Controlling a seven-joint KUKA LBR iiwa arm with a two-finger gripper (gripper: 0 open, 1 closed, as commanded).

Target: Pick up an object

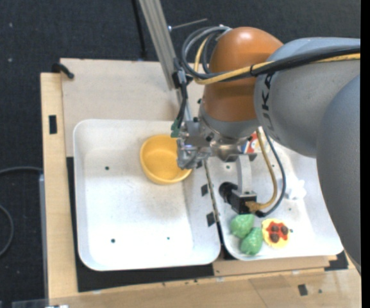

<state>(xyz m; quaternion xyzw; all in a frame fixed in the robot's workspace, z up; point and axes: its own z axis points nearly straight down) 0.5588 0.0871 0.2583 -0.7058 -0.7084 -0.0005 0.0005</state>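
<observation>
while the arm looms, green pieces flank a yellow-red toy.

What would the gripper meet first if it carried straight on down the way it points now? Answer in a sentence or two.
Most likely the yellow bowl in the left bin: the gripper hangs over the bowl's right rim. Depth is hard to judge, so it might already touch.

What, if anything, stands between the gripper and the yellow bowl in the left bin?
Nothing visible does. The gripper sits right at the yellow bowl, at its right rim, near the right wall of the left bin. The green toys lie apart in the right bin.
</observation>
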